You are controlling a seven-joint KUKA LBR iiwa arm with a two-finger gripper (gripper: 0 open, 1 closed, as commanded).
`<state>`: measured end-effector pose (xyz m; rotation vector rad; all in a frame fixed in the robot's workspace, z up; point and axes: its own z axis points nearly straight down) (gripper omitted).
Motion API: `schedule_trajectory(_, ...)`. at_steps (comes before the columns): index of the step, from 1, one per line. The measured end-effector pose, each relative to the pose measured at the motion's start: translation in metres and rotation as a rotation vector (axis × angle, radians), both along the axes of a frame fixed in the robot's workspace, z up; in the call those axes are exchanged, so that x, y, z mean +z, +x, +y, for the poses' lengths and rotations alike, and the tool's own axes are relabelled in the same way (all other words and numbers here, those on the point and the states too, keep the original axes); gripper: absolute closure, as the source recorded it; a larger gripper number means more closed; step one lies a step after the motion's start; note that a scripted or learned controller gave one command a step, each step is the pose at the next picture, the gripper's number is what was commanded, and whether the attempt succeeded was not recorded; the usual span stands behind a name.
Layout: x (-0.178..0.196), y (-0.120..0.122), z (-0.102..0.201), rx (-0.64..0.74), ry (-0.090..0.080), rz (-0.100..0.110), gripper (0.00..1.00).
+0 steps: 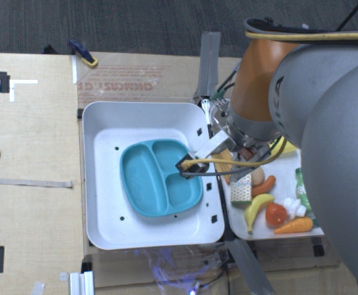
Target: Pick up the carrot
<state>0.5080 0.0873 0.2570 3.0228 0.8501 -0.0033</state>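
Camera view looks down on 2 white bins: the left bin (93, 183) carries a blue divided plate (160, 180), and the right bin (307, 233) is crowded with play food. The carrot (293, 226) lies flat along that bin's front edge, just beside a tomato (276, 213) and near a banana (256, 208), so a clean grab probably calls for coming down on its free outer end. The gripper (245, 147) hangs over the wall between the 2 bins, well apart from the carrot. Whether it is spread or closed I cannot tell, since the arm (326, 121) hides it.
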Motion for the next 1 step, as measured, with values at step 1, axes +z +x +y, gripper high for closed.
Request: schedule_trajectory(1, 0.0842, 0.0483, -0.1008, 0.214, -0.001, 0.0, 1.0)
